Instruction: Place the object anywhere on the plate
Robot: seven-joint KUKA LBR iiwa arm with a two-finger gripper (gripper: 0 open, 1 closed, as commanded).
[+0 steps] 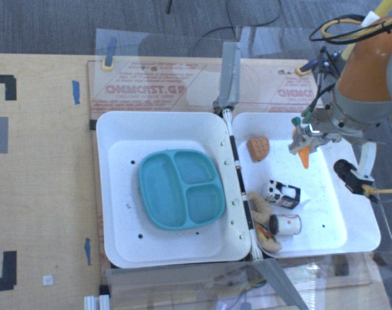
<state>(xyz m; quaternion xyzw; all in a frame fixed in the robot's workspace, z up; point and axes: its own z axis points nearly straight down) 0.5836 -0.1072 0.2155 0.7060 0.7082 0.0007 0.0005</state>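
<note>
So, my gripper (303, 144) hanging over right bin (357, 234), pinched on small orange carrot-looking thing (304, 157), tip poking down. Guessing light, stiff plastic, bit slick, tapered, so grab thick end. Teal plate (181, 189) sits in left bin (118, 173), well apart

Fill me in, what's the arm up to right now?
The tool is over the right bin with a small orange, carrot-like object between its fingers, apparently lifted. The teal divided plate sits in the left bin with nothing placed on it yet. A brown bread-like piece, a black-and-white toy and a small cup remain in the right bin.
</note>
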